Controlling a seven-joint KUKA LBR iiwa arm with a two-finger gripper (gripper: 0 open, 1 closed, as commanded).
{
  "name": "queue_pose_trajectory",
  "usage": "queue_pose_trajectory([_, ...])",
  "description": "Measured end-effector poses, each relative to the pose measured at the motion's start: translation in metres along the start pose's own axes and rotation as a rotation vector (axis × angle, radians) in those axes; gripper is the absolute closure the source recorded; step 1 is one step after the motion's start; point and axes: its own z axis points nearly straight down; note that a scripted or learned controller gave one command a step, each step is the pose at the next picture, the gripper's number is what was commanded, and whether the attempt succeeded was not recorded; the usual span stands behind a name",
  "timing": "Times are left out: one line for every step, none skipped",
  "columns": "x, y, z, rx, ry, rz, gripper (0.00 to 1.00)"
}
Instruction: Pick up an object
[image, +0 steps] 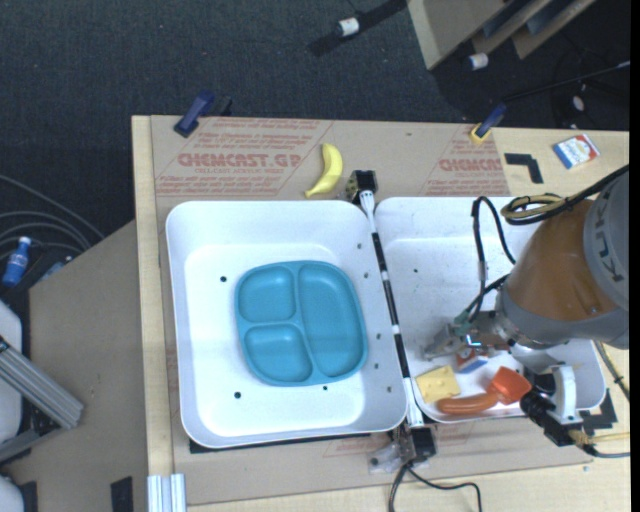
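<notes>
I have one fixed camera, mounted above the bench (300, 150) and looking down on it at a slant. It sits far enough back to take in both white bins side by side: the left bin (190, 300) near the middle of the picture and the right bin (430, 230) toward the right side. Dark floor (150, 50) fills the top of the picture beyond the bench. The arm (570, 270) comes in from the right.

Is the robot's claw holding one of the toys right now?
I can't tell. The gripper is low in the right bin, just above the yellow cheese, sausage and orange piece. None of them shows between its fingers.
</notes>
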Motion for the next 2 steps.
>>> queue_pose_trajectory([0.002,-0.002,-0.007,0.007,0.005,-0.001,1.0])
queue_pose_trajectory([-0.036,0.075,-0.152,0.004,0.003,-0.003,1.0])
